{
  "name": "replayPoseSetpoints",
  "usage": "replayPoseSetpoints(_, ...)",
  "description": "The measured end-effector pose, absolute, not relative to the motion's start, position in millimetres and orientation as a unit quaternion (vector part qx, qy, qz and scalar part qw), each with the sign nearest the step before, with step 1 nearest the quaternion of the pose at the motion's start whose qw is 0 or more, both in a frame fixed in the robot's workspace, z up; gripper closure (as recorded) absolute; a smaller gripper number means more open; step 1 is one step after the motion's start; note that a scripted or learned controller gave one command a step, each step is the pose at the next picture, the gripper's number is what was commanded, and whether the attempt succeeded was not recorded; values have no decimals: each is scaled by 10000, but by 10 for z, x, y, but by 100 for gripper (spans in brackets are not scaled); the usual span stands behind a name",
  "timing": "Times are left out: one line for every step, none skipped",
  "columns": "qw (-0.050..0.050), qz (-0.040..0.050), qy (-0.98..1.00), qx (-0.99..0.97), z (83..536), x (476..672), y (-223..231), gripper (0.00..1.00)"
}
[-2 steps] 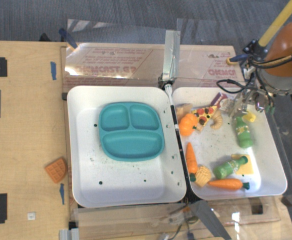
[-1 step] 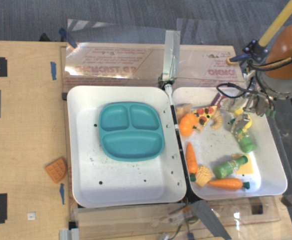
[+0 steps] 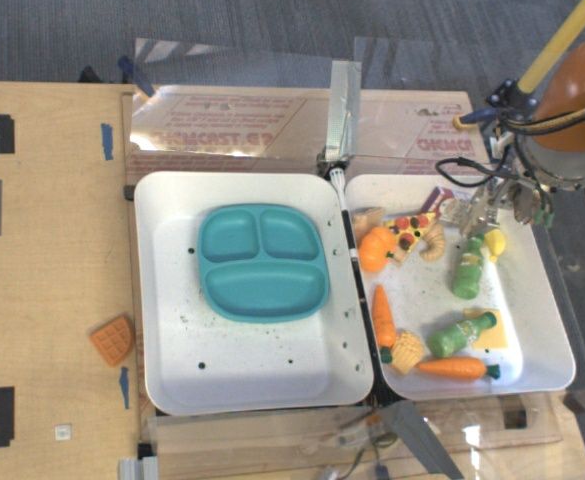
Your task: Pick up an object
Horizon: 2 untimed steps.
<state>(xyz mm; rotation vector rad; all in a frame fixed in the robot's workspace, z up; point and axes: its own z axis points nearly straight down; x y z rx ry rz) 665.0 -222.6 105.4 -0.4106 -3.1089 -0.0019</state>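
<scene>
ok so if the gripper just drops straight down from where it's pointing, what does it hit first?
Most likely the small green plastic bottle with the yellow cap in the right white bin: the gripper hangs just above its cap end. Depth is hard to judge from this slanted view, so it could land on the bin floor beside it.

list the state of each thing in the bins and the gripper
teal divided plate: flat in left bin
orange fruit: resting by the divider
carrots: lying flat in right bin
green bottles: lying on their sides
gripper: low over right bin's far side
</scene>
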Motion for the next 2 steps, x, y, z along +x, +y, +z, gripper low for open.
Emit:
replayPoseSetpoints(187, -24, -9911, -1314, 1018, 6590, -2226, 0)
replayPoseSetpoints(-43, 1, -9914, -1310, 870, 6316, -2231, 0)
